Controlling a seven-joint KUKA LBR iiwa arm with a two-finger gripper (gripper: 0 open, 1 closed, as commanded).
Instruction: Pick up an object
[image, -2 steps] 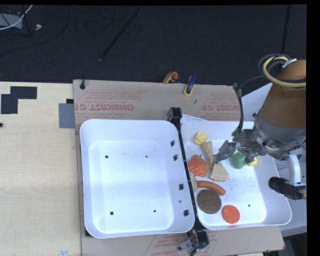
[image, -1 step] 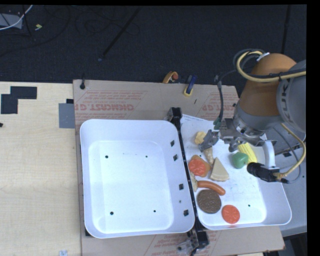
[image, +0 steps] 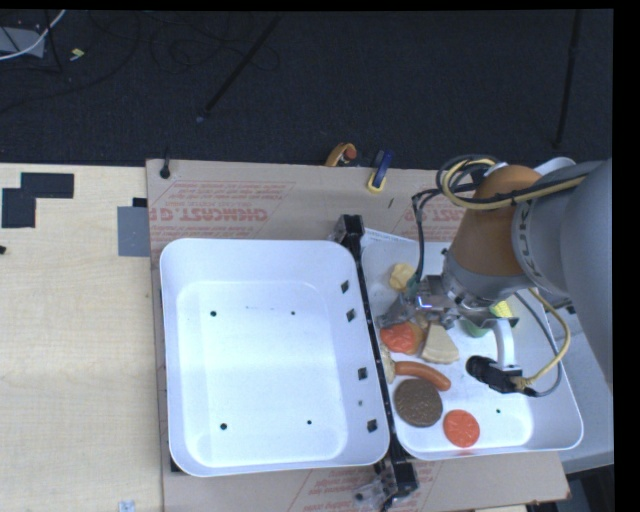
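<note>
Reaching in from three o'clock, the arm (image: 530, 235) is bending down.
Its gripper (image: 432, 305) is hanging over the right bin (image: 560, 425); grip unclear.

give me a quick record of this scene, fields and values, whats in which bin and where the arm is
left bin: white, shallow
right bin: white, holds toy food
items: brown disc, orange disc, sausage, red piece, pale wedge, yellow piece
arm: reaches in from the right, over the right bin
gripper: low among the food; grasp cannot be judged
</note>
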